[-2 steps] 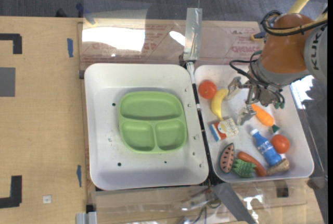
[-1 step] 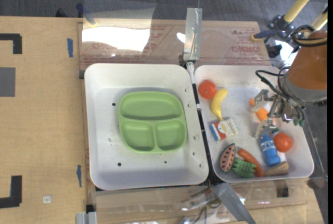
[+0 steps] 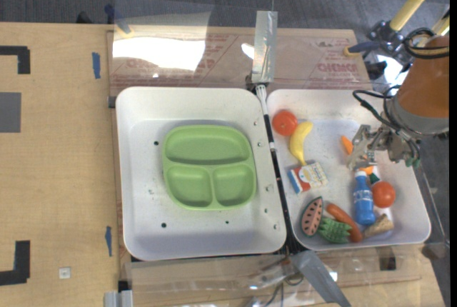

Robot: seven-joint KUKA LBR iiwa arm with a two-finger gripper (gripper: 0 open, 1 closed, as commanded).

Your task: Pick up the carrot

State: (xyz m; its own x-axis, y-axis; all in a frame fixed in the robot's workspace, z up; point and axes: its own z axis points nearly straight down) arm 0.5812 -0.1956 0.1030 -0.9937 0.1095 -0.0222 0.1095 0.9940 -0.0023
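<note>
End effector (image 3: 377, 148) over right bin (image 3: 421, 227), carrot (image 3: 341, 215) inside, green plate (image 3: 209, 165) in left bin (image 3: 136, 155)

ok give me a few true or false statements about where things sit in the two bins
1. The green three-compartment plastic plate lies in the left white bin. True.
2. The orange carrot with green leafy top lies on the plate. False: it lies in the right white bin, near its front edge.
3. The yellow banana lies beside the red tomato. True.
4. The blue bottle stands in the left bin. False: it lies in the right bin.
</note>
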